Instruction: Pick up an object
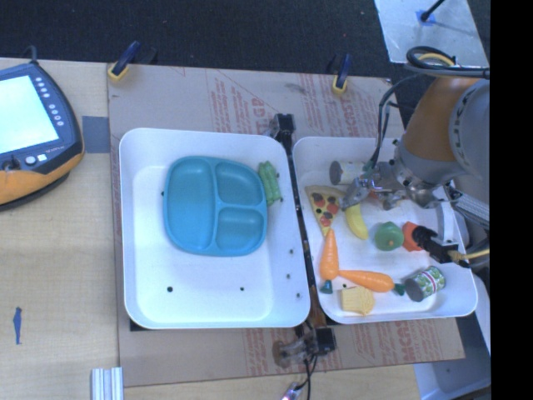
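Note:
In the right bin [450, 308] my gripper [360, 192] hangs low over the back left part. It sits just above a yellow banana [356, 222] and right of a pizza slice [323, 203]. A green round fruit [386, 236] and a small orange-red piece [411, 237] lie right of the banana. Two carrots [330, 255] [366, 280], a cheese wedge [356, 300] and a green-labelled can [426, 282] lie toward the front. I see nothing lifted off the bin floor.
The left bin [141, 298] holds a blue divided plate [218, 205] and a green vegetable [270, 182] by its right wall. A tablet controller [33, 132] rests on the bench at the far left. Clamps [123, 61] [340, 73] sit along the back edge.

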Robot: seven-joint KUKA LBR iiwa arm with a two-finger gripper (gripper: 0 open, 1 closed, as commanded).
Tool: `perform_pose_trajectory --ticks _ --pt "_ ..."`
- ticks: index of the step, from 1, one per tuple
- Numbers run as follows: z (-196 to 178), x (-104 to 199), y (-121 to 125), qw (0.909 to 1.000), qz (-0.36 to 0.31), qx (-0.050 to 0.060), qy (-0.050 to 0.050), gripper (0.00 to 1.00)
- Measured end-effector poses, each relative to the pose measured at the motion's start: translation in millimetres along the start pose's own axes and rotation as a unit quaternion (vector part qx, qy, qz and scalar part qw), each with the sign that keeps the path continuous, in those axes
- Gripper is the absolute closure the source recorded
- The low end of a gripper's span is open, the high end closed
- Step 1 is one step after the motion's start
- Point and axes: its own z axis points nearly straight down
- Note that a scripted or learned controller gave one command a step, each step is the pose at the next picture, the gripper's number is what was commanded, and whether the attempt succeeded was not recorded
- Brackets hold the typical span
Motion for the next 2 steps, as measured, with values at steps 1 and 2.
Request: perform_pose_trajectory --ticks 1,2 --pt "-10.0 -0.8 -0.2 1.0000 -0.001 0.001 0.000 1.00" --pt "-130.2 29.0 -32.4 1.0000 -0.001 0.000 0.000 1.00"
